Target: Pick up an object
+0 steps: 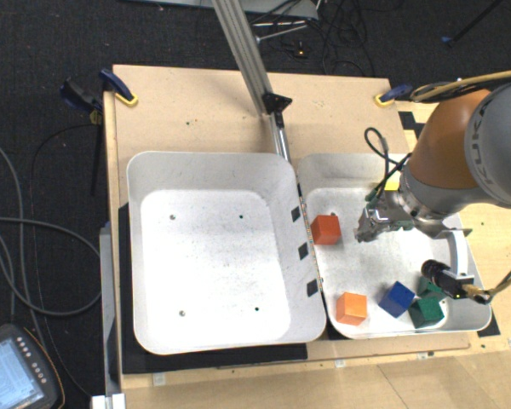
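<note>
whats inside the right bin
The right bin holds a red-orange block, an orange block, a blue block and a green block. The arm covers its far right part.

The arm [485, 147] is a rounded grey housing with a broad orange band above the wrist; a black cable loops beside the wrist; a yellow part shows beside it; the gripper [370, 227] is a compact dark-and-silver metal assembly.
</note>
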{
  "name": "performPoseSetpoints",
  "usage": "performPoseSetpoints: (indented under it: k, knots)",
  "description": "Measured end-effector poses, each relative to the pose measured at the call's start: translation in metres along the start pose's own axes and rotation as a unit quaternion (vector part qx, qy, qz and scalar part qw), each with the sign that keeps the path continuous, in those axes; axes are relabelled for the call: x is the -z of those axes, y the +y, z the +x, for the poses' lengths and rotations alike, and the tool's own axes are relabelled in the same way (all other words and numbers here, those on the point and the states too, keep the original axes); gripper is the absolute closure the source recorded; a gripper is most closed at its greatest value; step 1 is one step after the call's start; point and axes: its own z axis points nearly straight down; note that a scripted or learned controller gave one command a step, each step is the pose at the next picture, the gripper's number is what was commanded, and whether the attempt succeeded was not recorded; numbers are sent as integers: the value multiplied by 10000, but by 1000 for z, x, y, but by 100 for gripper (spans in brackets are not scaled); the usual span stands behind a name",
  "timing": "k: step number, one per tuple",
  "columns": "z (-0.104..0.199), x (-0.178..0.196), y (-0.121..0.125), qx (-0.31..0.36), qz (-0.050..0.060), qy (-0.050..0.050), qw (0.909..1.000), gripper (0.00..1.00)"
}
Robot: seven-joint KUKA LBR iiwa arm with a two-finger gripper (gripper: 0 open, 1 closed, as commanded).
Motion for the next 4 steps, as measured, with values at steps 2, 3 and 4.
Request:
performPoseSetpoints:
  k: [2, 3, 4]
  knots:
    - [0, 94, 4, 2, -13, -4, 10000, 100]
    - [48, 103, 26, 26, -1, 8, 10000, 100]
    - [95, 101, 40, 28, 8, 5, 10000, 100]
